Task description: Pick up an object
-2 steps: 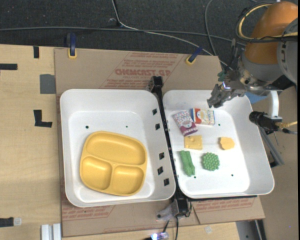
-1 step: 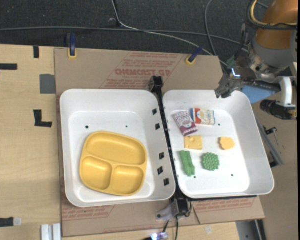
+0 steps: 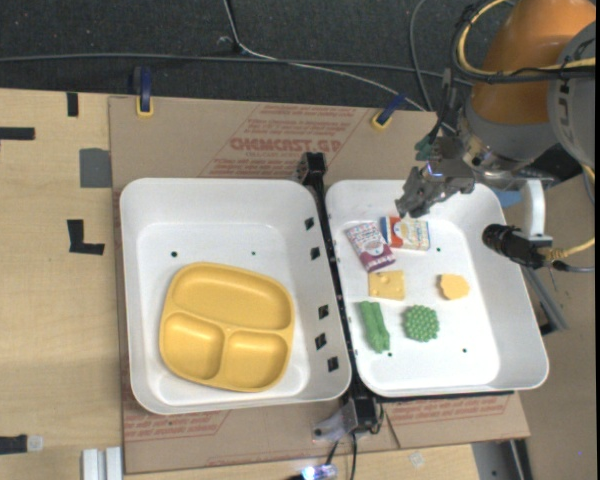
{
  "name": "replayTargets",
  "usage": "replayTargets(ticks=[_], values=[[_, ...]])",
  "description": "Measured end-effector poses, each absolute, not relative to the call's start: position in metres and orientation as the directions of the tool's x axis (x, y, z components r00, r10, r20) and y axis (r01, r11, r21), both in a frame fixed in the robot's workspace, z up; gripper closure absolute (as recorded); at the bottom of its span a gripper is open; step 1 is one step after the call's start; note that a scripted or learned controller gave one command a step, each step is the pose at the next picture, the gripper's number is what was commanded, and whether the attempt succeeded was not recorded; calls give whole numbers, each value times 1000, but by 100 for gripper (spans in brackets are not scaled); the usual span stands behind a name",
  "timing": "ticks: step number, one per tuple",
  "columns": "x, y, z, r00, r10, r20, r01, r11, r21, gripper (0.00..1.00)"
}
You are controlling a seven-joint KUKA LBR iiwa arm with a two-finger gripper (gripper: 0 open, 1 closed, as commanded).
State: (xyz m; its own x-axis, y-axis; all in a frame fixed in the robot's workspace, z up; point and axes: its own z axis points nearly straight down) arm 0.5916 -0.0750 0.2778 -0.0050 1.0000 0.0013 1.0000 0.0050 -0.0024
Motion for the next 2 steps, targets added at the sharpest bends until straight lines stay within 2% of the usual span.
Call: replayTargets(ticks=[1,2], values=[[576,-27,254,-5,1000,1,1000,5,-4,100],[561,14,249,-4,1000,0,1000,4,-3,100]])
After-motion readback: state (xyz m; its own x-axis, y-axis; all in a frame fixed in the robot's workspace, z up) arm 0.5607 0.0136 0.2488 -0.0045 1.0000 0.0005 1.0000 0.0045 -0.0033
